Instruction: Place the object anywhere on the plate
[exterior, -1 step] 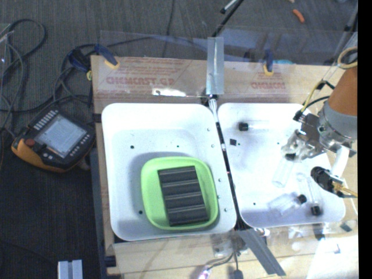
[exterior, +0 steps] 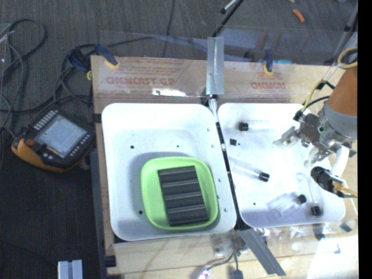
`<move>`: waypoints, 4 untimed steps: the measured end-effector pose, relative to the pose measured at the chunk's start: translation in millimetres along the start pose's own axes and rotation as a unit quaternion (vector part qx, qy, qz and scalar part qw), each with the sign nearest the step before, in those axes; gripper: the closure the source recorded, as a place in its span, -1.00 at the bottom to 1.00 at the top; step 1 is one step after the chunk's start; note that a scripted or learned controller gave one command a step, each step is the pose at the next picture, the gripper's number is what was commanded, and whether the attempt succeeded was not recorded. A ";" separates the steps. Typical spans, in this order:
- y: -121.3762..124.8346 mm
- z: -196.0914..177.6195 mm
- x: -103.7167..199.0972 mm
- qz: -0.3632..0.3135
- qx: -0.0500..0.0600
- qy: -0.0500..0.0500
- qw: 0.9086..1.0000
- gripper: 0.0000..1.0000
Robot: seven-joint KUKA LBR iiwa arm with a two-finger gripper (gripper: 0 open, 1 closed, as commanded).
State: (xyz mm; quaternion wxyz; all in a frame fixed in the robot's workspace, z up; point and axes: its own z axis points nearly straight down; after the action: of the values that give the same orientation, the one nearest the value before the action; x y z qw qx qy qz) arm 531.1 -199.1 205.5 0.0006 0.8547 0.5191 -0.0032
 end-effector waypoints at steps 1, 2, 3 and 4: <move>-19.4 -29.6 22.9 0.026 0.000 0.002 1.000 -1.00; -10.3 -87.7 69.6 0.058 -0.001 0.001 0.998 -1.00; -11.6 -66.8 95.3 0.075 0.000 0.000 0.997 -1.00; 3.6 -58.4 114.9 0.083 -0.001 0.000 0.997 -1.00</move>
State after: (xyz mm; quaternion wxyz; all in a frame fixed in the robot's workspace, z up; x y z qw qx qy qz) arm 587.6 -98.6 263.2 0.0016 0.8950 0.4460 -0.0027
